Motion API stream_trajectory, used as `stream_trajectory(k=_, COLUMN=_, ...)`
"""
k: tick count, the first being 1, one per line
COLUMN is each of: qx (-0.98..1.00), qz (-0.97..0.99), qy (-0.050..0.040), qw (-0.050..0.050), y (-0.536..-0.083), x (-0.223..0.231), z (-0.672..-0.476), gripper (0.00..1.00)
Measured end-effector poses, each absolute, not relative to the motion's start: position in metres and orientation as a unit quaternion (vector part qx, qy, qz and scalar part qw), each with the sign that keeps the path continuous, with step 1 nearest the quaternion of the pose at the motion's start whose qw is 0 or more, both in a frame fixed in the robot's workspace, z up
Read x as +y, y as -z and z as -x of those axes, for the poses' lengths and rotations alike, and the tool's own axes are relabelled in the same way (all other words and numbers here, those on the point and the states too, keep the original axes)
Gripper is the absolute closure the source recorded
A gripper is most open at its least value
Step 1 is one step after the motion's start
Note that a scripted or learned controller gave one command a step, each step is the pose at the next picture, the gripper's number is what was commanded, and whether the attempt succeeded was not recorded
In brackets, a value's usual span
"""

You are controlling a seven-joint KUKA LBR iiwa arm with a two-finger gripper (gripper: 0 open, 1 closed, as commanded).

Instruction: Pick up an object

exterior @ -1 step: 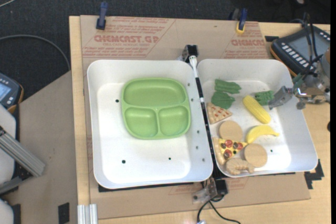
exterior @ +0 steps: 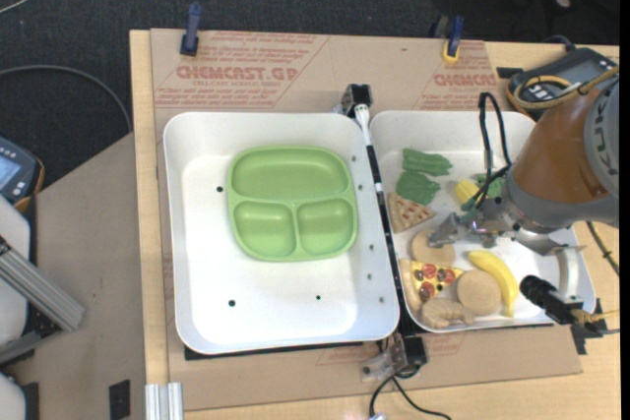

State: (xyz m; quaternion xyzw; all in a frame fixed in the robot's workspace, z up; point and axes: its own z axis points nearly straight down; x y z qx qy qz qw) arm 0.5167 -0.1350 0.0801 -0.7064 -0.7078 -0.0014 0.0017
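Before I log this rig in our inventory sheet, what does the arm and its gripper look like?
The arm is a thick, rounded body, grey with a broad orange band above the wrist. A black cable loops up along its near side. The gripper is a small grey metal piece at the tip, with some yellow and green bits by the wrist.

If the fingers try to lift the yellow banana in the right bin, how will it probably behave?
The banana looks like a smooth plastic toy, so it is probably stiff, light and somewhat slippery. Its curved shape may let it pivot or rock when pushed. It touches the round tan piece, which would likely shift too.
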Motion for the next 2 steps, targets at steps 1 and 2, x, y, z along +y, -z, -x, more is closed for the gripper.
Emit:
stream_trajectory(k=1, qx=-0.707, qz=0.707, qy=0.0011, qw=-0.004, y=-0.179, x=-0.166, z=-0.530, gripper=0.00)
stream_trajectory(k=2, qx=-0.709, qz=0.705, qy=0.0004, qw=-0.001, y=-0.099, x=-0.137, z=-0.577, gripper=0.00)
